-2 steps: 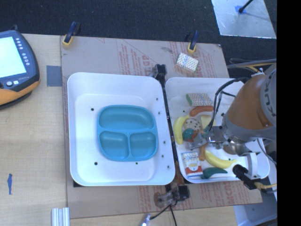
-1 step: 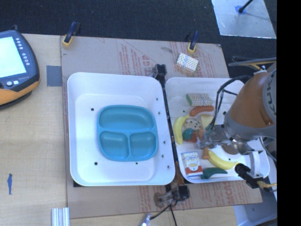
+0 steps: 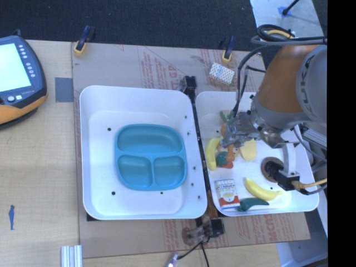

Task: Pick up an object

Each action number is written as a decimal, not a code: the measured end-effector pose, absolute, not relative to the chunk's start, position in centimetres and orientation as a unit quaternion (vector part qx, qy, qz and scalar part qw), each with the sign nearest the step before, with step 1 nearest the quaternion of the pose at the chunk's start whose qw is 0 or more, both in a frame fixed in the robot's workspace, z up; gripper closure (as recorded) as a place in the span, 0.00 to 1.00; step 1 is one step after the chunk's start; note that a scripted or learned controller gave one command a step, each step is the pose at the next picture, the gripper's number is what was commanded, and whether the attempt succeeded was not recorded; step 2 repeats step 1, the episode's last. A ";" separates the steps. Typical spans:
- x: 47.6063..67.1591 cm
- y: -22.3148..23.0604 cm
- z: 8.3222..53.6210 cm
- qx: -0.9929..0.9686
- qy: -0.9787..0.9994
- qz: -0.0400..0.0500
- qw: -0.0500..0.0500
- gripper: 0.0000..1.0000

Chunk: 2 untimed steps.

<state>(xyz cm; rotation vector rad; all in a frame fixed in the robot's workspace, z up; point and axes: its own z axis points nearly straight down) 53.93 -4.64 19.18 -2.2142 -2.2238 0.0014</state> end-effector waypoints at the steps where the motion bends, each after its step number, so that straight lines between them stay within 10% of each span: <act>1: 55.1 0.4 22.4 -0.706 -0.709 0.001 0.002 1.00; 2: 55.1 0.4 22.4 -0.706 -0.709 0.001 0.002 1.00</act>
